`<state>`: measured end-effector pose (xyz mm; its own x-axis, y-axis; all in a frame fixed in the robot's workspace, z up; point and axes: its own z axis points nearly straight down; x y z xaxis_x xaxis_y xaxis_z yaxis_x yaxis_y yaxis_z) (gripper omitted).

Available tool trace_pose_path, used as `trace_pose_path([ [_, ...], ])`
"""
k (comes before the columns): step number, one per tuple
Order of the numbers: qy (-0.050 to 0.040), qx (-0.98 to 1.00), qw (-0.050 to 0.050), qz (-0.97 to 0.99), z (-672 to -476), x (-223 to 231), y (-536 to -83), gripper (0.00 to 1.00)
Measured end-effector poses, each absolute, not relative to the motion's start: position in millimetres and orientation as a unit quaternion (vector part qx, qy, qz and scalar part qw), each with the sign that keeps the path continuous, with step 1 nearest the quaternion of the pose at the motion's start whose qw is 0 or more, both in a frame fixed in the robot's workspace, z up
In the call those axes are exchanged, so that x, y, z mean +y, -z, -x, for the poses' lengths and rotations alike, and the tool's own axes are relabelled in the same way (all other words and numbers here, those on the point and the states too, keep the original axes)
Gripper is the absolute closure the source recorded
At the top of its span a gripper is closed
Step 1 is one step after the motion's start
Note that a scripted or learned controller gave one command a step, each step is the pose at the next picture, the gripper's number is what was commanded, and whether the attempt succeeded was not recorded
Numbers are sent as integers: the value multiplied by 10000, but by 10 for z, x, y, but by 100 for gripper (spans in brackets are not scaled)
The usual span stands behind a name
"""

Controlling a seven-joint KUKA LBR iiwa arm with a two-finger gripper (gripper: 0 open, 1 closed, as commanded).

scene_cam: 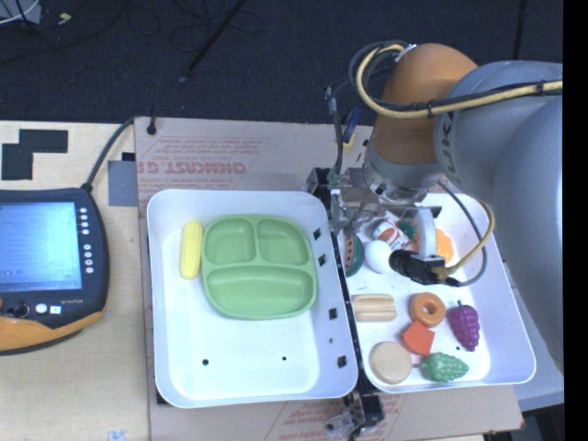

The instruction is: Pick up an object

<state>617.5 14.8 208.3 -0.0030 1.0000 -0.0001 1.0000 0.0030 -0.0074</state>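
Note:
My gripper [365,217] hangs low over the far left corner of the right bin [514,338], under the orange wrist band. Just below it lie a white egg [377,256], a watermelon slice [352,257] and a small red-and-white item [393,234]. A black part of the gripper [415,266] sticks out to the right of the egg. Nearer the front of the bin are a hot dog bun [373,308], a donut [427,309], purple grapes [466,325], an orange-red block [418,339], a tan round cookie [391,363] and a green bumpy piece [445,367].
The left bin [175,356] holds a green divided plate [258,266] and a yellow corn cob [191,248]. A pendant with a screen [46,260] lies on the bench at the left. The arm's grey body covers the right bin's far right side. An orange piece [444,243] peeks out beside it.

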Motion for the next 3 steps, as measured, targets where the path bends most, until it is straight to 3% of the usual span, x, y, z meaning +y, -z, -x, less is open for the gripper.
trace_pose_path([
  [1, -26, -7084, 26, 7058, -6187, 481, -2139, 100],
  [2, -29, -7080, 26, 7062, -6250, 550, -2216, 100],
  [3, -32, -7073, 30, 7069, -6151, 493, -2334, 100],
])
